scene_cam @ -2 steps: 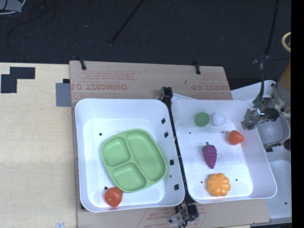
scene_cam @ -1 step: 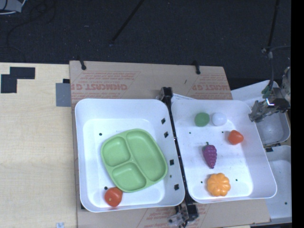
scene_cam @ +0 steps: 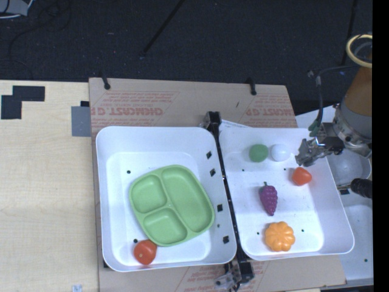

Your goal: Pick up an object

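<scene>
Approach step: gripper (scene_cam: pixel 307 152) hangs just above the red ball (scene_cam: pixel 302 176) in the right bin (scene_cam: pixel 340 224), jaw state indiscernible; next, descend and close.

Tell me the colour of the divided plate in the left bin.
The divided plate is light green, seen plainly in the camera view.

Green divided plate (scene_cam: pixel 172 206) — purple grapes (scene_cam: pixel 268 199), orange pumpkin (scene_cam: pixel 279 236) — white bins (scene_cam: pixel 115 163).

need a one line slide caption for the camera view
KUKA gripper hovers by a small red tomato in the right bin; green divided plate sits in the left bin.
</scene>
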Tool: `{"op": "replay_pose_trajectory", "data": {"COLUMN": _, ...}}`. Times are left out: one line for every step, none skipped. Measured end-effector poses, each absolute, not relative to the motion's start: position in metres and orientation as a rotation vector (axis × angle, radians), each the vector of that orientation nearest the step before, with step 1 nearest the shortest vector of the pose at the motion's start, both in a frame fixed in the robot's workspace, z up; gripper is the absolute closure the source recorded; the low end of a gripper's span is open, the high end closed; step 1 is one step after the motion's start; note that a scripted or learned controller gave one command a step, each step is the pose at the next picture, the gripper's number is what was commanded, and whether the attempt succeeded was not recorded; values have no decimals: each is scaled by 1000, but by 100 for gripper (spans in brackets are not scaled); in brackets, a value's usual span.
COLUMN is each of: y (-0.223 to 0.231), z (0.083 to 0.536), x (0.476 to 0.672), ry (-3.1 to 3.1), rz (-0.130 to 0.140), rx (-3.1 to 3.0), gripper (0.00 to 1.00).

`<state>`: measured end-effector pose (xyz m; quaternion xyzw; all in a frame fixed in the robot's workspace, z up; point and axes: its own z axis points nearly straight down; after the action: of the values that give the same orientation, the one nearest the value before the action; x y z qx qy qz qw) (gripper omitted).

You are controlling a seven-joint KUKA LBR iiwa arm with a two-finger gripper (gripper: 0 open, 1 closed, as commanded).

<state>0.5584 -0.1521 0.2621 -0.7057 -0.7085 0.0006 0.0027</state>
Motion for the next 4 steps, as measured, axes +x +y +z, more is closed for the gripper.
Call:
{"op": "replay_pose_trajectory", "data": {"y": -101, "z": 245, "x": 547, "ry": -2220, "rz": 4, "rx": -2215, "gripper": 100}}
{"op": "replay_pose_trajectory", "data": {"y": -44, "z": 236, "x": 526, "ry": -2221, "rz": 3, "rx": -2212, "gripper": 100}}
{"op": "replay_pose_trajectory", "data": {"y": 8, "z": 244, "x": 513, "ry": -2223, "rz": 2, "rx": -2212, "gripper": 100}}
{"op": "replay_pose_trajectory", "data": {"y": 57, "z": 231, "x": 509, "ry": -2221, "rz": 6, "rx": -2214, "gripper": 100}}
